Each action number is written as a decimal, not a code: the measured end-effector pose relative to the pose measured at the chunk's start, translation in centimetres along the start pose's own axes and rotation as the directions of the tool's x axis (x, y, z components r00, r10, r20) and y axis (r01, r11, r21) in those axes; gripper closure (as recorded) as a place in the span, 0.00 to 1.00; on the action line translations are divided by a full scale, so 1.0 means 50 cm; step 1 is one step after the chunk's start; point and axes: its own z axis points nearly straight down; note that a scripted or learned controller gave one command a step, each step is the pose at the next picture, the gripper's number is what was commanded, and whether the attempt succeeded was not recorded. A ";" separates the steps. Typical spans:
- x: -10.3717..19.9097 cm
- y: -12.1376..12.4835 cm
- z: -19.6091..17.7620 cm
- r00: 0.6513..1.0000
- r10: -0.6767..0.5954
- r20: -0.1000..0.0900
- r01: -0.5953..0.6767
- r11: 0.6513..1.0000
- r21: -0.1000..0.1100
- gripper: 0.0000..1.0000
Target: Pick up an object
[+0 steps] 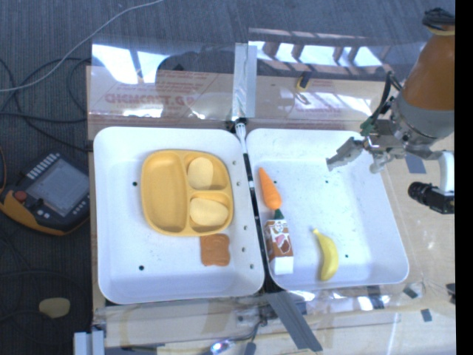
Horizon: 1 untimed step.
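Note:
In the right bin (pixel 369 220) lie an orange carrot (pixel 270 189) by the left wall, a small brown and white carton (pixel 279 246) just below it, and a yellow banana (pixel 326 255) near the front. My gripper (pixel 361 157) hovers over the bin's upper right part, well apart from all three. Its two fingers stand open, and nothing is between them.
The left bin (pixel 118 220) holds a yellow divided tray (pixel 164 194) with two pale rounded pieces (pixel 199 172) in its right compartments. A brown slab (pixel 215 250) lies in front of the tray. A handheld pendant (pixel 48 187) sits on the floor at the left.

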 end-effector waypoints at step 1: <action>0.046 -0.141 0.243 0.993 -0.116 -0.002 0.116 0.993 0.001 0.00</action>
